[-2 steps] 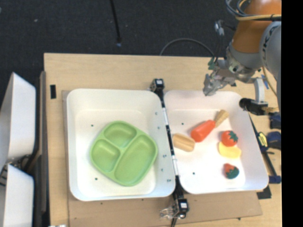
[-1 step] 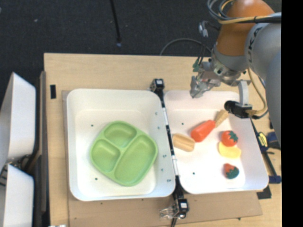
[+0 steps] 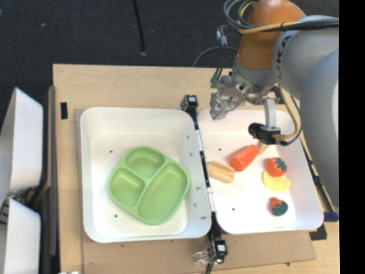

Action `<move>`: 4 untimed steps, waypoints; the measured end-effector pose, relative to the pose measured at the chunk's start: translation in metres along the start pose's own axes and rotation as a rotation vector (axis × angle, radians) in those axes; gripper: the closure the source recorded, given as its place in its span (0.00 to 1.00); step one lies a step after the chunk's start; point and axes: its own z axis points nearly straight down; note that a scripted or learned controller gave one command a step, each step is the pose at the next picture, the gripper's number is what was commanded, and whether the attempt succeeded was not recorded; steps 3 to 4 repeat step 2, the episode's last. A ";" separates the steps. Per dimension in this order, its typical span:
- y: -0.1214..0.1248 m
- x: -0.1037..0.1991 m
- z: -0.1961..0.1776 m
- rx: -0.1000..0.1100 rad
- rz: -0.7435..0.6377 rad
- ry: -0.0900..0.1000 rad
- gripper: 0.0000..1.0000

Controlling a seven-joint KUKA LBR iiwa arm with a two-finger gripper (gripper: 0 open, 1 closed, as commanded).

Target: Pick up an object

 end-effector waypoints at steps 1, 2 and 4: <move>0.003 0.052 0.005 0.000 0.000 0.001 1.00; 0.008 0.111 -0.012 -0.003 -0.003 0.002 1.00; 0.008 0.111 -0.012 -0.003 -0.003 0.002 1.00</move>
